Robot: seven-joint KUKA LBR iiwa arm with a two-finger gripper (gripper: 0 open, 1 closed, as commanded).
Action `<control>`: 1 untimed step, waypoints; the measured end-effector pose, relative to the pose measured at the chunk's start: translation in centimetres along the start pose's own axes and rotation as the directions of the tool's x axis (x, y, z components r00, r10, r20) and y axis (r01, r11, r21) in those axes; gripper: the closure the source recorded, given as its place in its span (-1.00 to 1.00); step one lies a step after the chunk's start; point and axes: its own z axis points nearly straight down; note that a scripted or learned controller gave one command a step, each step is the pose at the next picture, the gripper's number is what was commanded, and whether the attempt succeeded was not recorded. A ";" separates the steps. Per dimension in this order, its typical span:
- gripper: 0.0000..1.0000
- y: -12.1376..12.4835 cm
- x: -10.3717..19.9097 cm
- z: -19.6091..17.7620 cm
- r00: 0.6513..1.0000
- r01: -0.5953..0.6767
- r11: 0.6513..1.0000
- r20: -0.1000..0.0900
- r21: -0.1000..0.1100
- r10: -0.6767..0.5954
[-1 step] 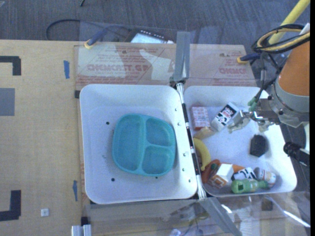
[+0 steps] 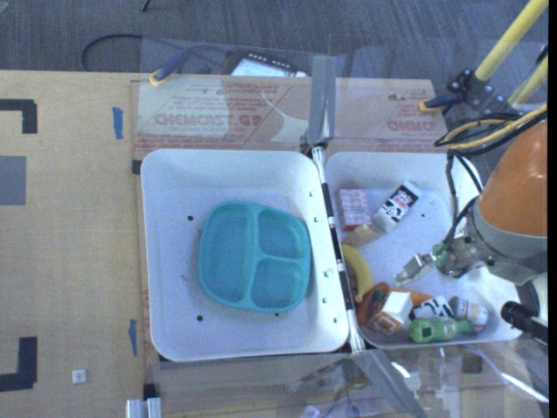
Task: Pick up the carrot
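A: Looking for the stubby orange carrot (image 2: 422, 299). Where?

B: In the right-hand shallow white bin (image 2: 376, 178), near its front rim. Wedged between a white-and-orange block (image 2: 395, 308) on the left and a small black-and-white toy (image 2: 440, 307) on the right. Just behind a green plastic bottle (image 2: 438, 329).

A: And the grey two-finger claw (image 2: 416, 270)?

B: Hanging over the same bin, reaching in from the right. Just behind the carrot as seen from above, a touch to its left. Near, but apart from it. Nothing visibly gripped.

A: Clenched or released?

B: Cannot tell, too small and blurred.

A: Which way to go, then?

B: By the look of it, a short shift toward the front rim and slightly right, then straight down.

A: Long axis?

B: Hard to call. Only a small orange patch on show, the rest crowded by neighbours. Possibly running left to right, but no more than a guess.

A: Risk?

B: Probably catching the block or the toy instead, with so little room on either side. Worth closing across the narrow way, front to back, if the guess holds.
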 end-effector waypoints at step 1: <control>-1.00 3.3 -4.0 -5.0 0.989 -0.150 0.989 0.001 -0.002 0.150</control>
